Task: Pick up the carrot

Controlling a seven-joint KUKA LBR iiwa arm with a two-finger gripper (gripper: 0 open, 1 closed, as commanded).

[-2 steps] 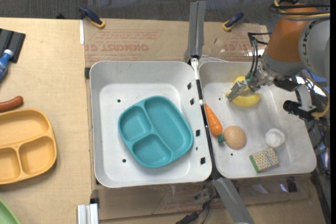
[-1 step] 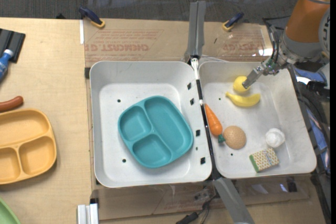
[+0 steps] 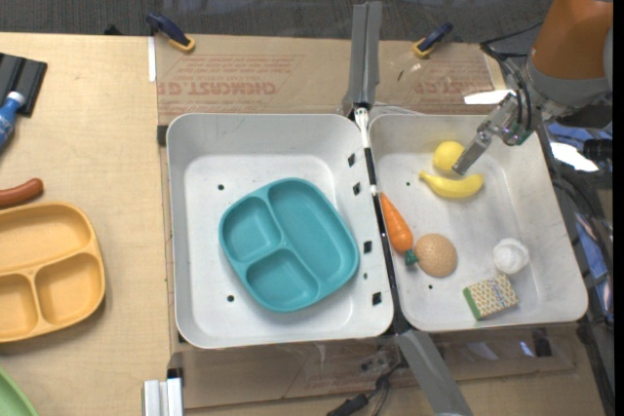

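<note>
An orange carrot (image 3: 396, 223) with a green stem end lies along the left wall of the right bin (image 3: 546, 307), pointing up and left. My gripper (image 3: 470, 160) reaches in from the upper right and hangs over the back of that bin, just above a yellow banana (image 3: 452, 184) and next to a lemon (image 3: 447, 154). The carrot lies well to the lower left of the gripper, apart from it.
In the right bin there are also a tan egg-shaped item (image 3: 437, 255), a small white cup (image 3: 510, 256) and a green-edged sponge block (image 3: 489, 297). The left bin (image 3: 195, 209) holds a teal divided plate (image 3: 287, 243). An orange tray (image 3: 44, 273) lies on the bench at left.
</note>
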